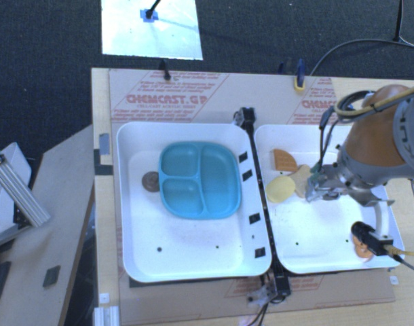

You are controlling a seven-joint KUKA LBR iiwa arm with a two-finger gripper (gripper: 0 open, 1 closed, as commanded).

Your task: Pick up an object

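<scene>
1. While our gripper (320, 190) hangs low in the right bin (329, 253), we cannot tell how its jaws stand.
2. We see the yellow object (280, 189) just beside it, near the bin's left wall, an orange piece (284, 159) toward the far edge.
3. We judge a close might nudge the rounded yellow object away, or catch the pale scrap (302, 176) between them.

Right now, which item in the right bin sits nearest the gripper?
The beige piece, right beside the gripper; the yellow ball and orange wedge lie farther left.
</scene>
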